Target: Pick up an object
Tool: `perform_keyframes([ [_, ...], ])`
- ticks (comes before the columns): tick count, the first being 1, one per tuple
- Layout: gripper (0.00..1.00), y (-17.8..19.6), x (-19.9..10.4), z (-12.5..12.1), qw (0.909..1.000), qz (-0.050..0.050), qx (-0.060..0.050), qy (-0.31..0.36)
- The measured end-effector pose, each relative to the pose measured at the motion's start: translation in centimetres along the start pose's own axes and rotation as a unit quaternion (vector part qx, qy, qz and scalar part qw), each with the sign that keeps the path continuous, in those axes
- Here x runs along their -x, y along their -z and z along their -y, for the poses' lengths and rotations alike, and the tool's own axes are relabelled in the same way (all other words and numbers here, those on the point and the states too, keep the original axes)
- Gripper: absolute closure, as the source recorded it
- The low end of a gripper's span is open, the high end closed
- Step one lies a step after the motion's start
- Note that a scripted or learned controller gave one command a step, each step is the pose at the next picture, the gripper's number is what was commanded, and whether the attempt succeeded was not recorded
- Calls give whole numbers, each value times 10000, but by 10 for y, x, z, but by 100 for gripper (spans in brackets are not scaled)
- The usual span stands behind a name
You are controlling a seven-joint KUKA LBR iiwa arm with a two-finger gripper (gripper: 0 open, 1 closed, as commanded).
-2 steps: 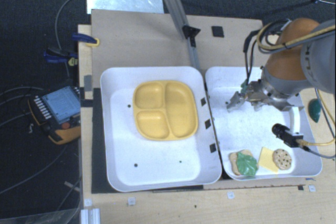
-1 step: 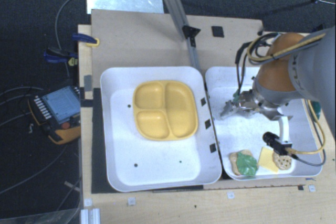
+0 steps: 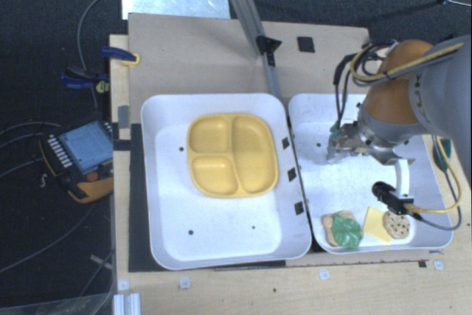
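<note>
A yellow divided plate [image 3: 232, 155] lies in the left white bin [image 3: 166, 181]. In the right bin [image 3: 313, 188], near its front edge, sit a green and tan toy [image 3: 344, 229], a yellow cheese wedge [image 3: 377, 225] and a brown cookie [image 3: 397, 226]. My gripper [image 3: 338, 146] reaches down into the right bin's upper left part, well behind those items. The arm's grey wrist and orange band [image 3: 394, 96] rise above it to the right.
A grey pole [image 3: 247, 7] slants across the cardboard bench top behind the bins. Clamps [image 3: 118, 55] and a blue and orange device [image 3: 81, 155] lie off the bench to the left. A black cable connector [image 3: 391, 198] hangs over the right bin.
</note>
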State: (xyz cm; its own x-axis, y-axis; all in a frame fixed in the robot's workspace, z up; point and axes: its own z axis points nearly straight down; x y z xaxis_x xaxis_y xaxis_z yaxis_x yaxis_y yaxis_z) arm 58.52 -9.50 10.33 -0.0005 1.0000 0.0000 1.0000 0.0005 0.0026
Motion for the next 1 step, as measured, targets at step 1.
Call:
perform_keyframes([
  [1, 100, 64, 4, -4, 10000, 5, 19, 17],
])
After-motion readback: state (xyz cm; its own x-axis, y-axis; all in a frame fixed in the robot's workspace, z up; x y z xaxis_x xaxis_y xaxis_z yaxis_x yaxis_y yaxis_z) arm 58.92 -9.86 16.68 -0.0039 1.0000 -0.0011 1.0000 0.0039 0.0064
